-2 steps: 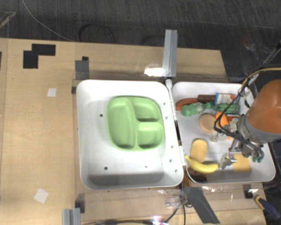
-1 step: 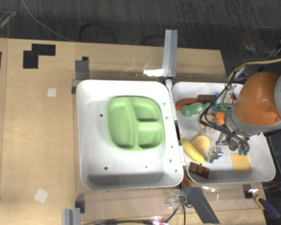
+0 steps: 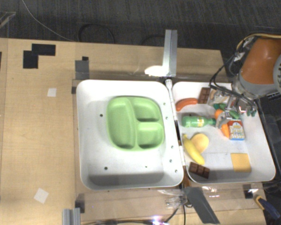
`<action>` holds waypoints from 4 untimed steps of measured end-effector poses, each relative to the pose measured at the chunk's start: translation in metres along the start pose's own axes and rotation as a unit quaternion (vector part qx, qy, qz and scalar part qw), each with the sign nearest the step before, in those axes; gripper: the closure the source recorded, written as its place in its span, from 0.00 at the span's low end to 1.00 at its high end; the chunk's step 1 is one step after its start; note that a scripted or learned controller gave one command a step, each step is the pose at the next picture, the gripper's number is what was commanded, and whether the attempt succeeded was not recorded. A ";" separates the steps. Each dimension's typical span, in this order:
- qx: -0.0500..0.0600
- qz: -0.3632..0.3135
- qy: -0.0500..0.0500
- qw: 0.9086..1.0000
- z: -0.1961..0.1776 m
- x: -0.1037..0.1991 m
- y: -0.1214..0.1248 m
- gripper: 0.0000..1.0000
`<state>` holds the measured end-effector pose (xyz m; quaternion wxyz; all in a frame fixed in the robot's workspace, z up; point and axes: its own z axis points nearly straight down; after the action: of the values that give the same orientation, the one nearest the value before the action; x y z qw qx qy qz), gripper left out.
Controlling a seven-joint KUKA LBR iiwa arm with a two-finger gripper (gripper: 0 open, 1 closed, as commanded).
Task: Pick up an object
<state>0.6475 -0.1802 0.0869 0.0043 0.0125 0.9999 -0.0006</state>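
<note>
My gripper (image 3: 228,110) hangs low over the far right part of the right bin (image 3: 267,150), below the grey arm with its orange band (image 3: 263,62). Directly beneath it lie an orange carrot-like piece (image 3: 223,126) and a small red and white carton (image 3: 236,131). A green bottle (image 3: 197,122) lies on its side just left of the gripper. Further left are a red sausage (image 3: 186,103) and a brown chocolate piece (image 3: 204,95). Nearer the front lie a banana (image 3: 193,150), a yellow fruit (image 3: 202,141), a dark chocolate bar (image 3: 199,171) and a tan block (image 3: 240,162).
The left bin (image 3: 91,125) holds a green divided plate (image 3: 135,122). A metal post (image 3: 170,53) stands behind the wall between the two bins. Cables (image 3: 222,74) hang by the wrist. The wooden bench (image 3: 33,135) stretches to the left.
</note>
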 end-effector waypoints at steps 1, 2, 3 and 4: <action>0.000 0.042 -0.002 0.999 -0.002 0.045 -0.004 0.00; 0.001 0.038 -0.010 0.999 -0.018 0.040 -0.003 1.00; 0.002 0.043 -0.008 0.999 -0.159 -0.016 -0.025 1.00; 0.001 0.040 -0.009 0.999 -0.169 -0.017 -0.022 1.00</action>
<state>0.6627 -0.2028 0.2557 0.0137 0.0530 0.9985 -0.0017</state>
